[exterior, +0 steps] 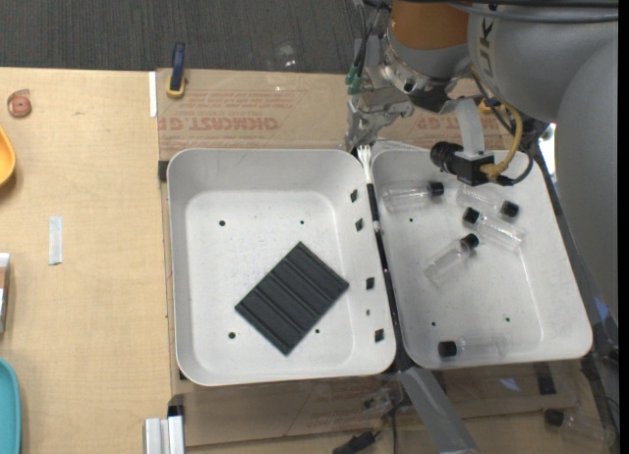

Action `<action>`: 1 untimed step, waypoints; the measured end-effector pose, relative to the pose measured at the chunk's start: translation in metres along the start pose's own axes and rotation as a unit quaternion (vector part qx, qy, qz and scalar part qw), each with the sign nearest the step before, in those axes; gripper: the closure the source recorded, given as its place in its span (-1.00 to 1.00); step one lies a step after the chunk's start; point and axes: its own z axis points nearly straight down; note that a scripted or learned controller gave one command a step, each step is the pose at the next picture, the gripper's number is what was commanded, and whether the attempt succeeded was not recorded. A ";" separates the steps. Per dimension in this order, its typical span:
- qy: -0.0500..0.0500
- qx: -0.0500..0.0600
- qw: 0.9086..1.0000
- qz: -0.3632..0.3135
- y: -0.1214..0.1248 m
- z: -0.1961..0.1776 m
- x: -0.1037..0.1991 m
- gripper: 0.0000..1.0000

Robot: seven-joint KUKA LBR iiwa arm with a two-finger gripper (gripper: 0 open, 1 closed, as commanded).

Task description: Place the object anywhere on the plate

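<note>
A grey arm point(550, 39) looms over the far edge of the counter point(79, 246), its tool point(366, 138) hanging above the seam between two white bins; whether it is apart or together cannot be told. The left bin point(197, 344) holds a dark ribbed plate point(292, 298). Small clear vials with black caps point(470, 243) lie scattered in the right bin point(550, 324). A sound pick would likely square the tool across one isolated vial.

dark ribbed plate point(292, 298) lies flat, askew, in left bin point(197, 177).
</note>
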 end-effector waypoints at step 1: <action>-0.001 -0.002 0.986 -0.164 0.005 -0.111 0.020 1.00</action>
